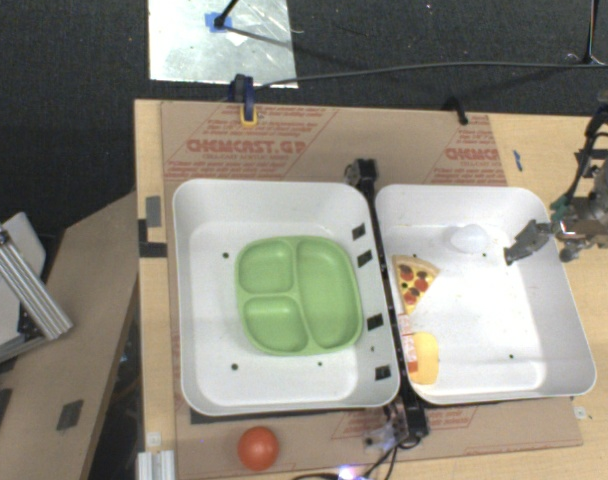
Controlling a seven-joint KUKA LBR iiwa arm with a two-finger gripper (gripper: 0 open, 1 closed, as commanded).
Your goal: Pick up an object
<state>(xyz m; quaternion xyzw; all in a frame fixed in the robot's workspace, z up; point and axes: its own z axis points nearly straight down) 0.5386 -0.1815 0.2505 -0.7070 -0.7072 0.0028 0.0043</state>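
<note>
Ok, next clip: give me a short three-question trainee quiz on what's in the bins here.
1. True or false: the green divided tray lies in the left bin.
2. Which item lies nearest the front edge of the right bin? A) pizza slice toy B) yellow object C) white round object
3. Fill in: the red-orange ball rests outside the bins, in front of the ___ bin.

Key
1. True.
2. B; it sits by the divider, below the pizza slice.
3. Left. The gripper is over the right bin's far right part, near the white object, with nothing seen between its fingers.
</note>
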